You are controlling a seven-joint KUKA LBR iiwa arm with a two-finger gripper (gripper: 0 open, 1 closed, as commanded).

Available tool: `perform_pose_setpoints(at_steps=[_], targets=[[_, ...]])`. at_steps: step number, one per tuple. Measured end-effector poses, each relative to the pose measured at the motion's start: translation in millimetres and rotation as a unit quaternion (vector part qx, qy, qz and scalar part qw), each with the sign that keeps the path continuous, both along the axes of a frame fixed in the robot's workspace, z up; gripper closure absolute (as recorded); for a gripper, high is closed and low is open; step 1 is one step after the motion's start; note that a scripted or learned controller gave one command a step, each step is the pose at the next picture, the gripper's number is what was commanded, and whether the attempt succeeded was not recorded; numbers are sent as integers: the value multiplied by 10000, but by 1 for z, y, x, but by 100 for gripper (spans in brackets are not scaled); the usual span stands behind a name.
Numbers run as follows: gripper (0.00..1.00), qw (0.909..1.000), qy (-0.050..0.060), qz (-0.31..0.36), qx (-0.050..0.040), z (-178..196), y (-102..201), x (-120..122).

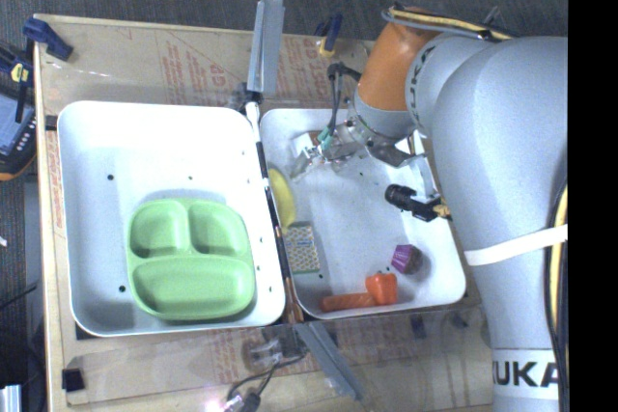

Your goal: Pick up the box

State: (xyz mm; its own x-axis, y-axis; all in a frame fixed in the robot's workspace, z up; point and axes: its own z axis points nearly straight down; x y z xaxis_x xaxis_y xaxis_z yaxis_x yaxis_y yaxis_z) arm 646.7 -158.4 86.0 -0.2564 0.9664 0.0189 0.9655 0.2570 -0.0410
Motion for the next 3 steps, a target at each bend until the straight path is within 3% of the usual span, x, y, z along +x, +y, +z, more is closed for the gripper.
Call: perform_pose_setpoints(at_steps=[1,2,3], targets=[[0,9992,-3,406,-55,1,11,-2],[0,9879,-218,1537,-2,55,-4,-67],[0,9915,-214,1282,-5,65,-16,-163]])
